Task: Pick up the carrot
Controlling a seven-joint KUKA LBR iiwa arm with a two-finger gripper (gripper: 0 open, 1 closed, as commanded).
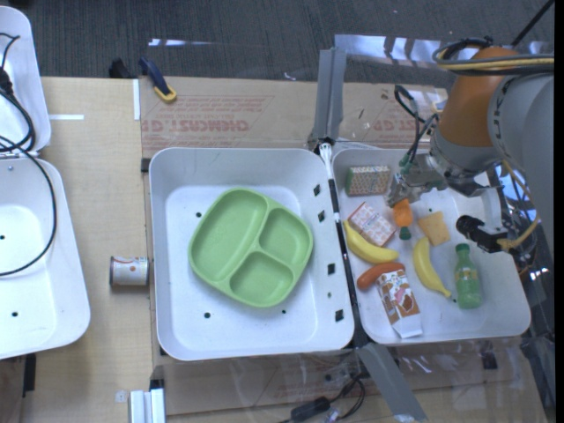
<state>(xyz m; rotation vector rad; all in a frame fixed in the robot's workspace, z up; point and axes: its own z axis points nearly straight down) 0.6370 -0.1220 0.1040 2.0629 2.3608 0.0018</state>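
Note:
The carrot [402, 215] is a short orange piece with a green tip pointing toward the front. It lies in the middle of the right bin [507, 320], between a snack packet and a yellow wedge. My gripper [405, 194] reaches in from the right and hangs directly over the carrot's orange end, touching or nearly touching it. The gripper's body hides the contact point, so I cannot tell whether it has hold of the carrot.
Around the carrot in the right bin lie a greenish box [368, 180], a snack packet [372, 223], two bananas [370, 250] [429, 268], a yellow wedge [434, 227], a red-orange sausage [379, 276], a green bottle [467, 277] and a sachet [401, 302]. The left bin [176, 324] holds a green divided plate [251, 247].

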